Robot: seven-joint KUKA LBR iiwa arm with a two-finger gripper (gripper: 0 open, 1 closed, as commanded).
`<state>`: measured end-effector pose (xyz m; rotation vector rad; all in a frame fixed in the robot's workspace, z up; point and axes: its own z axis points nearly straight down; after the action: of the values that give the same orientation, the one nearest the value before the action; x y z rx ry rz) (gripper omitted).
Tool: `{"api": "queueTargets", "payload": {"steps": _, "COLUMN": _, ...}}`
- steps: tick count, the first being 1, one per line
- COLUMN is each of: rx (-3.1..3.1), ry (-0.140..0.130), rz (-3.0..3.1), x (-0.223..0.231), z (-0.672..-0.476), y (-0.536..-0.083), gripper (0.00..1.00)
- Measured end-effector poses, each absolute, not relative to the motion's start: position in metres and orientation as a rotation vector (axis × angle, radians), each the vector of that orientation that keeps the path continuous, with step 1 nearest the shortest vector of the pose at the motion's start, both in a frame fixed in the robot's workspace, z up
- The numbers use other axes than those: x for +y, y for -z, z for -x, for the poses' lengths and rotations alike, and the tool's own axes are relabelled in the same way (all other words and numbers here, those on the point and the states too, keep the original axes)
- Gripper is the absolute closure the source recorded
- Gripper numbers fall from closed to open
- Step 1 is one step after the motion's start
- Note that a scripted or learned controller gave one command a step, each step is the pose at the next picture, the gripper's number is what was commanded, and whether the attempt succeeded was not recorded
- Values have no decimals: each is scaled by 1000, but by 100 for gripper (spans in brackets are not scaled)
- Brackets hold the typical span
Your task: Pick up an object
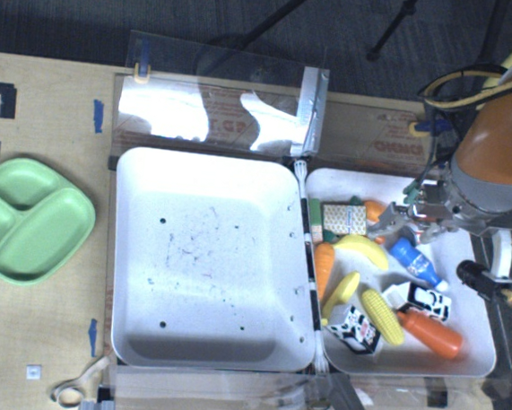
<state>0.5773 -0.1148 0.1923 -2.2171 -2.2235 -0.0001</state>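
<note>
Right bin (480,356) crowded: banana (365,250), corn (381,314), carrot (323,267), blue bottle (414,262). Gripper (405,216) over its back edge, fingers' state unreadable. Green divided plate (26,219) at bench's left edge.

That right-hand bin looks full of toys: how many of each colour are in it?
Toys I can make out in the right bin:
Yellow: 3 (banana, corn cob, small yellow piece)
Orange: 3 (carrot, orange-red piece, small one)
Blue: 1 (bottle)
Black-and-white: 2
Patterned box: 1
Total: 10
</note>
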Motion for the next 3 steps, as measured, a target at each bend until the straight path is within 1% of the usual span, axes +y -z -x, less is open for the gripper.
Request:
{"api": "queueTargets", "payload": {"steps": 1, "rx": -2231, "ry": 17, "rz": 2233, "x": -145, "z": -642, "y": -104, "gripper": 0}}
{"api": "queueTargets", "payload": {"steps": 2, "rx": -2253, "ry": 43, "rz": 2186, "x": -173, "z": -605, "y": -92, "gripper": 0}}
{"api": "queueTargets", "payload": {"steps": 3, "rx": -2255, "ry": 50, "rz": 2157, "x": -181, "z": -567, "y": -91, "gripper": 0}}
